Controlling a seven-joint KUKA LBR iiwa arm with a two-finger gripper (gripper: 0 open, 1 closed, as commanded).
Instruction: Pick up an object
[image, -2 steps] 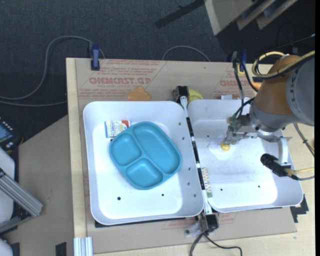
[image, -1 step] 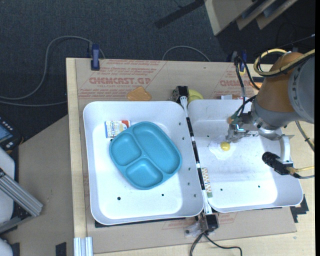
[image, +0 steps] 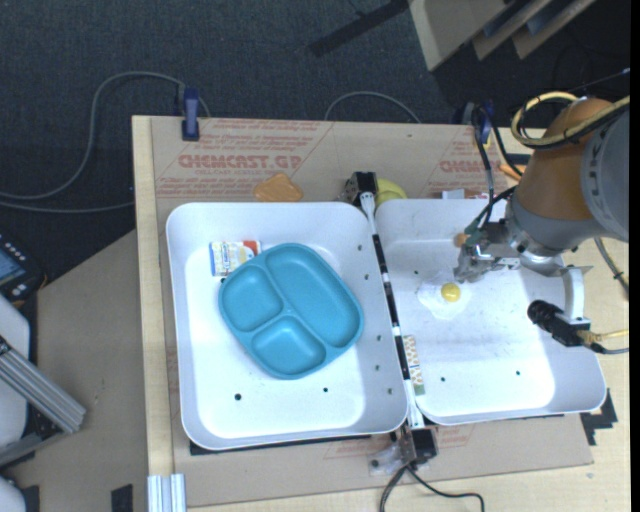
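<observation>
One small yellow object (image: 451, 292) is lying in the right bin (image: 500, 380) with the gripper (image: 470, 266) hovering just above and beside it (finger state I cannot tell), seemingly lining up for a grasp.

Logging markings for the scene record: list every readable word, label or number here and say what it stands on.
"CHEMCAST GP", red print, partly blurred: on the brown board behind the left bin.
Red print on the board near the right bin: cut off by the arm, unreadable.
Small packet beside the blue divided plate: print too small to read.
Strip between the bins: unreadable.
</observation>
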